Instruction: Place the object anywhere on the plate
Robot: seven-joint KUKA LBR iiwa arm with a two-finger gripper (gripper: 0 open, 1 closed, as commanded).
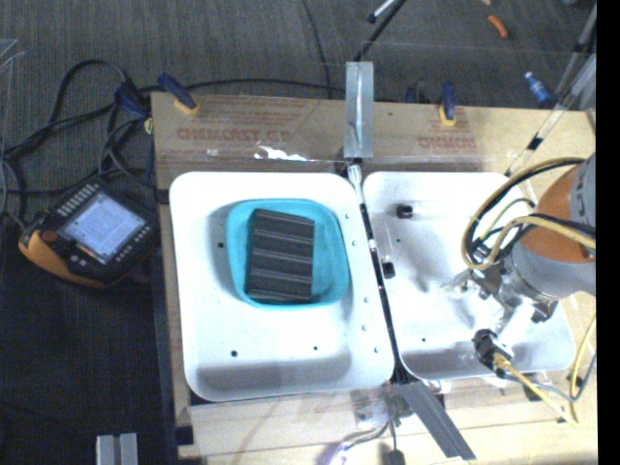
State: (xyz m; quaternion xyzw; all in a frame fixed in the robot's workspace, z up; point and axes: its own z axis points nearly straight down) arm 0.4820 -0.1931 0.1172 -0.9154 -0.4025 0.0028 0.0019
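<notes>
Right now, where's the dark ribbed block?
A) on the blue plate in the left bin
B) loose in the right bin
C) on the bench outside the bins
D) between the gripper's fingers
A: the dark ribbed block lies flat on the blue plate, which sits in the left bin.

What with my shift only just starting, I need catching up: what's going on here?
The grey arm reaches in with its tool over the right bin, toward the front. A dark ribbed block lies flat on the blue plate in the left bin, so the placing looks done. A small black piece sits at the back of the right bin.
</notes>
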